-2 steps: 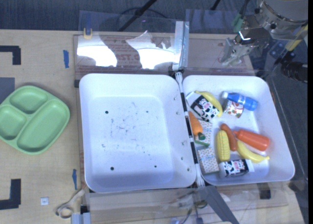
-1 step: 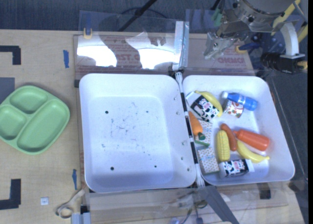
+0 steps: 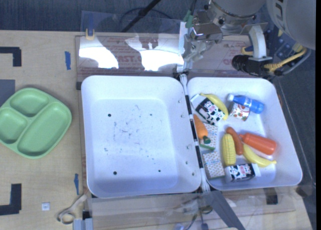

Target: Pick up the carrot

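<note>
Carrot (image 3: 200, 128) — lies at the left edge of the right bin (image 3: 286, 123), beside the divider, next to a corn cob (image 3: 228, 149). Gripper (image 3: 193, 48) — above the bins' far edge, well apart from the carrot; nothing held, finger opening cannot be told.

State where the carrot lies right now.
The carrot lies in the right bin, against its left wall, just below the black-and-white carton and left of the corn cob.
</note>
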`<state>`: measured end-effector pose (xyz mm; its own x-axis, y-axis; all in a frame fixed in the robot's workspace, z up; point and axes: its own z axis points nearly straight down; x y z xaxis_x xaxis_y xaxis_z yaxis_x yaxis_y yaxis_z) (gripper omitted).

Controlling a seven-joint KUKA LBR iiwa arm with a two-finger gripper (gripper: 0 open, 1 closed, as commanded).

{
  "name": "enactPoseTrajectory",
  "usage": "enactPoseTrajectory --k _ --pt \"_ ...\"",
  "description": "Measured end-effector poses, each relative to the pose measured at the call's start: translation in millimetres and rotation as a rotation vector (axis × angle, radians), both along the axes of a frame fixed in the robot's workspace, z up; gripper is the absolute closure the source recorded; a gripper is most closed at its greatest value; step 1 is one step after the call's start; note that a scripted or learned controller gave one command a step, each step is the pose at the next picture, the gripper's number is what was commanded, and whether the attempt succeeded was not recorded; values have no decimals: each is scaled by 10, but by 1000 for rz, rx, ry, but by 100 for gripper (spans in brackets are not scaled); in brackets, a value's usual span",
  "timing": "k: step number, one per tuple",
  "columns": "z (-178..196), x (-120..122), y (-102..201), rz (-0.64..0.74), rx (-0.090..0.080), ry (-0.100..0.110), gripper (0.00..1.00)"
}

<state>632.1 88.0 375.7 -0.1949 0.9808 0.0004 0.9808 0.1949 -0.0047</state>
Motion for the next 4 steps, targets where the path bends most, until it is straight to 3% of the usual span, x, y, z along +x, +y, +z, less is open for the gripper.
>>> enactPoseTrajectory --k 1,2,3,4 --pt "551 162 550 188 0 -5 100" --pt "640 170 564 190 0 -6 100" --pt "-101 144 1094 203 0 -1 100" --pt "-104 269 1244 263 1 -5 100"
